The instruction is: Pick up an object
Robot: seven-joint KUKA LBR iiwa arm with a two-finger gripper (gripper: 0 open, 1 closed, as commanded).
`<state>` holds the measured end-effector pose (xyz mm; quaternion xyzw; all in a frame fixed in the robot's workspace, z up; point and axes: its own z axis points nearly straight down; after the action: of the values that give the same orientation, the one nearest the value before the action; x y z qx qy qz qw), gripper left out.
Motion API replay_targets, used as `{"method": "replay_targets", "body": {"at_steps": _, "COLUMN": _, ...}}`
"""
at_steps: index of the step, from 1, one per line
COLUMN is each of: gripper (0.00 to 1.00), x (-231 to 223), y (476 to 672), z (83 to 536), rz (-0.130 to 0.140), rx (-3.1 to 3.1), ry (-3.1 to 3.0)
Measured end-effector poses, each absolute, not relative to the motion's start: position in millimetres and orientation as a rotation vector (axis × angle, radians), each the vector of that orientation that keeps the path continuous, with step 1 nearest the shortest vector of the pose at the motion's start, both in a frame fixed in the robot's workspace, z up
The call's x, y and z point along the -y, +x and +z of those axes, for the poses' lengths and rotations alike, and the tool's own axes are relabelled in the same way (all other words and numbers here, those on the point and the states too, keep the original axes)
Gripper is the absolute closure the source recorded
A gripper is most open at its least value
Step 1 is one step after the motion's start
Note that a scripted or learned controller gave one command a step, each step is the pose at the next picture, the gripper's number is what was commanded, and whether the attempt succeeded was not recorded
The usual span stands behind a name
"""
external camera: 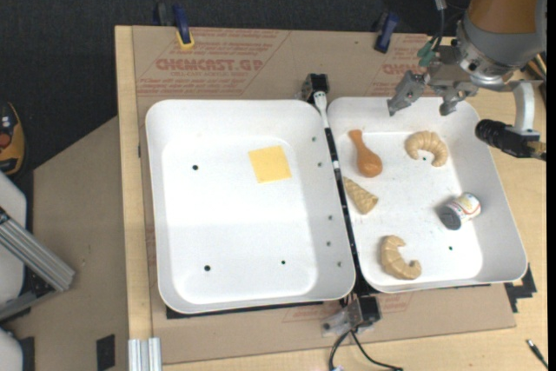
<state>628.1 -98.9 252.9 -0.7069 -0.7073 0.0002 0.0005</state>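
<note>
The arm's upper part is cut off at the top right corner, leaving its orange band and grey wrist in view. Two white bins sit side by side on a brown board. The left bin (174,213) holds one flat yellow square (269,163), resembling a cheese slice, lying near its upper middle. The right bin (495,221) holds five items: one orange drumstick (366,154) near the divider, one tan wedge (360,196) just below it, two pale croissants, one (427,147) at upper right and one (398,258) near the front edge, and one small round can (459,211) lying on its side, its markings too small to read. The gripper (426,97) hovers above the right bin's back rim, fingers spread, nothing between them.
</note>
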Motion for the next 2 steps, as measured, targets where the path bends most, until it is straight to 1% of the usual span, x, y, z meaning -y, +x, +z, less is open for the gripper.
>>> {"method": "replay_targets", "body": {"at_steps": 1, "gripper": 0.0, "x": 97.6, "y": 647.9, "z": 117.0, "rz": 0.009, "rx": 2.217, "ry": -2.214}}
{"method": "replay_targets", "body": {"at_steps": 2, "gripper": 0.0, "x": 91.5, "y": 666.7, "z": 82.4, "rz": 0.0, "rx": 2.224, "ry": -2.22}}
